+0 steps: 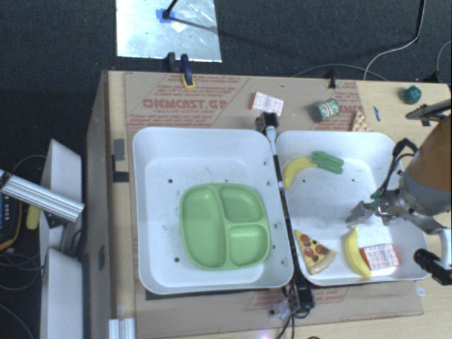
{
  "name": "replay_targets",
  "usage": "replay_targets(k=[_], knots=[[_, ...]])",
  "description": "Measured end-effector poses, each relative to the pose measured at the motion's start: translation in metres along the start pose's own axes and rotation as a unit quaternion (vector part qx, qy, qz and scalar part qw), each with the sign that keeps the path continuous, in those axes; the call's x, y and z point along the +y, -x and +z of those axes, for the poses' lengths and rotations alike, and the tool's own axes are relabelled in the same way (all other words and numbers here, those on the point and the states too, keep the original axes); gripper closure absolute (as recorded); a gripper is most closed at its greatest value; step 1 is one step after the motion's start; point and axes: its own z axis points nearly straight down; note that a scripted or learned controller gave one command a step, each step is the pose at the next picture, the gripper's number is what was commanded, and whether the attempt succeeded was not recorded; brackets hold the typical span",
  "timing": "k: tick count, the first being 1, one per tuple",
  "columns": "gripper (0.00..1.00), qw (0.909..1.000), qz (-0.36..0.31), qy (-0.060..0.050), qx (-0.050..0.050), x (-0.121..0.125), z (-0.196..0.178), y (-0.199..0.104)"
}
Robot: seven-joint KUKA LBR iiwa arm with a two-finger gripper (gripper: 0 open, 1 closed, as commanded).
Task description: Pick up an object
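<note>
The right bin point(378, 147) holds several toy items. A yellow banana point(355, 252) lies near its front edge, with a red and white box point(379, 257) touching it on the right. At the bin's front left corner lies a pizza slice point(314, 251). A second banana point(296, 169) and a green piece point(327, 162) lie at the back left. My gripper point(361, 213) hangs low over the bin's right half, just above the top end of the front banana. Nothing shows in its grasp.
In the left bin point(152, 182) rests a green divided plate point(226, 225). On the bench behind the bins are a small green can point(327, 109) and a white card point(267, 104). The arm's body point(431, 171) covers the right bin's right wall.
</note>
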Motion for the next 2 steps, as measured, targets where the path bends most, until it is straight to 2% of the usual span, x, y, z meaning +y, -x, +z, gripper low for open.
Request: replay_targets(k=[1,2], knots=[[0.0,1.0,0.0,0.001,0.0,-0.011,0.032,-0.02],[1.0,1.0,-0.001,0.002,0.0,-0.01,0.021,-0.019]])
